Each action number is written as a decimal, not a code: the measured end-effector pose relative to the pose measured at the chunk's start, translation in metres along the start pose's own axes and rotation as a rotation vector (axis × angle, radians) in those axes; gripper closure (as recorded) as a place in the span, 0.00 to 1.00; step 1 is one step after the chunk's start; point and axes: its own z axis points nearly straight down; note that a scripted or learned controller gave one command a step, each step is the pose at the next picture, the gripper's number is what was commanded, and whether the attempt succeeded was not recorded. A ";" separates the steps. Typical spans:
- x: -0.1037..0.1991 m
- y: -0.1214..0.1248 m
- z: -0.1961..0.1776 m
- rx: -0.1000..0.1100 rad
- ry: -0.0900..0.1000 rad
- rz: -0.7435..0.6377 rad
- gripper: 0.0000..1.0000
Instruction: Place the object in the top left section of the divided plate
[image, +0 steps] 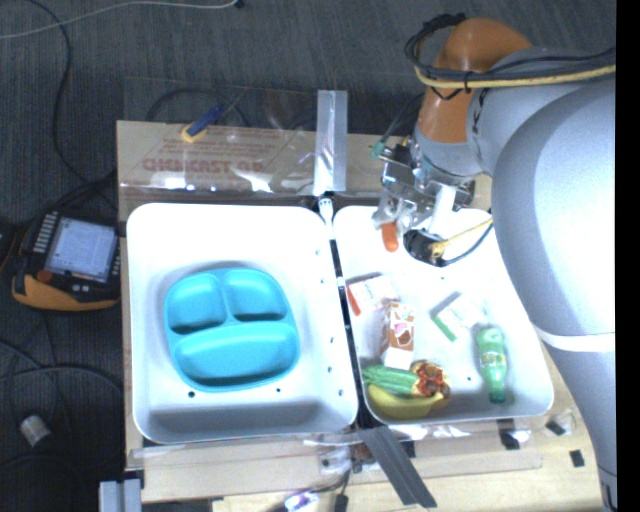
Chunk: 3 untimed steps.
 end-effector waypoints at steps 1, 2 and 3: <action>0.000 0.000 0.000 0.000 0.000 0.000 0.00; -0.001 -0.001 -0.006 0.005 -0.007 -0.001 1.00; -0.001 -0.001 -0.006 0.005 -0.008 -0.001 0.00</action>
